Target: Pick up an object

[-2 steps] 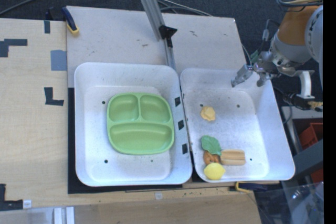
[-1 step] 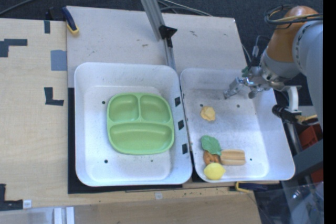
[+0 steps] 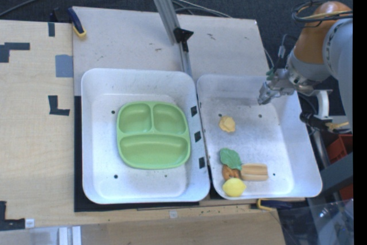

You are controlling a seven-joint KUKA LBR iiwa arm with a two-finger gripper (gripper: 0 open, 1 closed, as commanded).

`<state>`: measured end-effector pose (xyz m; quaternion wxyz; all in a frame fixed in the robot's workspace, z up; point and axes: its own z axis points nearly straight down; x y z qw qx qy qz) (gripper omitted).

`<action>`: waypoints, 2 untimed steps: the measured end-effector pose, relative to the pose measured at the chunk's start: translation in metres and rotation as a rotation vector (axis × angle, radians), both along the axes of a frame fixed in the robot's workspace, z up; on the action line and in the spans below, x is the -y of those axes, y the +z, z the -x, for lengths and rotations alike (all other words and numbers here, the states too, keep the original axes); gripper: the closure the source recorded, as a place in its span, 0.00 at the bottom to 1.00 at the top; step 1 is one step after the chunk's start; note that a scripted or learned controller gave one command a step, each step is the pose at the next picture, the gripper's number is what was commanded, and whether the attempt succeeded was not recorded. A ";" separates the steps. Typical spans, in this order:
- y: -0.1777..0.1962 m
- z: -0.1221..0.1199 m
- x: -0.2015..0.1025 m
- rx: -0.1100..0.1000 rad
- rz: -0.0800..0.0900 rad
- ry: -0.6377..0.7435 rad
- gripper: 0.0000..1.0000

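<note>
The gripper (image 3: 265, 97) hung over the far right part of the right bin (image 3: 298, 140), near that bin's far rim, at the end of the grey arm (image 3: 321, 49) that came in from the right. Whether it was clenched or released could not be told from this view; nothing could be seen in its grasp.

All the loose things lay on the floor of the right bin. A small yellowish lump (image 3: 227, 124) sat closest to the gripper, toward the middle of the bin and apart from the rest. Nearer the bin's front rim lay a cluster: a green leaf (image 3: 230, 157), an orange piece (image 3: 230, 172) touching it, a bread roll (image 3: 254, 172) just beside that, and a lemon (image 3: 234, 187) at the front of the group.

The left bin (image 3: 97, 123) held a green divided plate (image 3: 153, 135).

Judged from this, the pick was not yet done. No object was raised, and the gripper stood well apart from the cluster and short of the lump. What was left was most of the job: moving over one object, descending, closing on it and lifting it clear of the right bin.
</note>
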<state>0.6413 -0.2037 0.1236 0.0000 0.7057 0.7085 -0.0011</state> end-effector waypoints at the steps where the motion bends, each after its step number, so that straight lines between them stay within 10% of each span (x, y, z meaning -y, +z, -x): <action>1: 0.043 -0.002 0.001 0.004 -0.001 -0.002 1.00; 2: 0.086 0.000 0.002 0.005 -0.001 -0.002 1.00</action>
